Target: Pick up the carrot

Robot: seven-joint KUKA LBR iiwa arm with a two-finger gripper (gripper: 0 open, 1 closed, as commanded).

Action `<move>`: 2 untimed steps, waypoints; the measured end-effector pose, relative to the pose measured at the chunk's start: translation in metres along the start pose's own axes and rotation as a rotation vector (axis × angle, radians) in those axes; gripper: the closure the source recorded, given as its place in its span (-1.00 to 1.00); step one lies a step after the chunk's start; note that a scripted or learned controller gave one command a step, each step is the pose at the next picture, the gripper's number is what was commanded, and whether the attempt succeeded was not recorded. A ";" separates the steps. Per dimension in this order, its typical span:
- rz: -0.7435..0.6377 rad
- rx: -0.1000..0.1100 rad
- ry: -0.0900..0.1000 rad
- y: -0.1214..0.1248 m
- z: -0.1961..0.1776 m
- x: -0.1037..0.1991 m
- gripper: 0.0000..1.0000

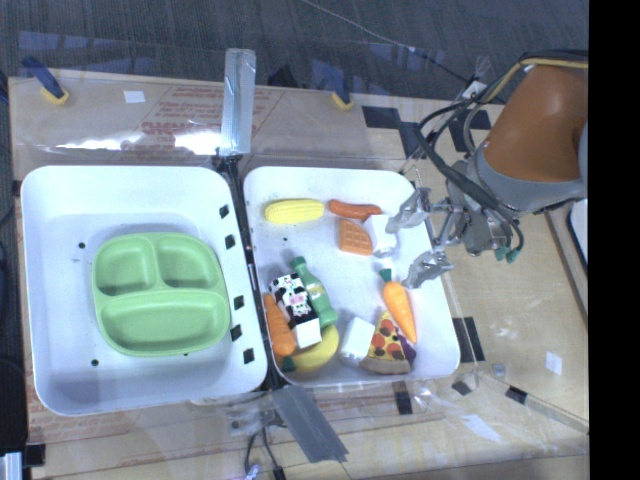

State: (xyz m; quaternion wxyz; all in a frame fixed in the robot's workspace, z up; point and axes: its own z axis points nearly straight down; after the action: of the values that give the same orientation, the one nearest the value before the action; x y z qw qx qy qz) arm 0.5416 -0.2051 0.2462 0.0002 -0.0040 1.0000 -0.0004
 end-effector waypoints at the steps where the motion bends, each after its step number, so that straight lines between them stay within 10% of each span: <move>1: -0.226 -0.006 0.008 -0.001 0.126 -0.011 -1.00; 2: -0.438 0.000 -0.002 -0.003 0.154 0.039 -1.00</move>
State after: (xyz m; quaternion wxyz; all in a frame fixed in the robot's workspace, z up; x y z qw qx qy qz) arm 0.5029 -0.2089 0.0925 0.0009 -0.2214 0.9752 -0.0002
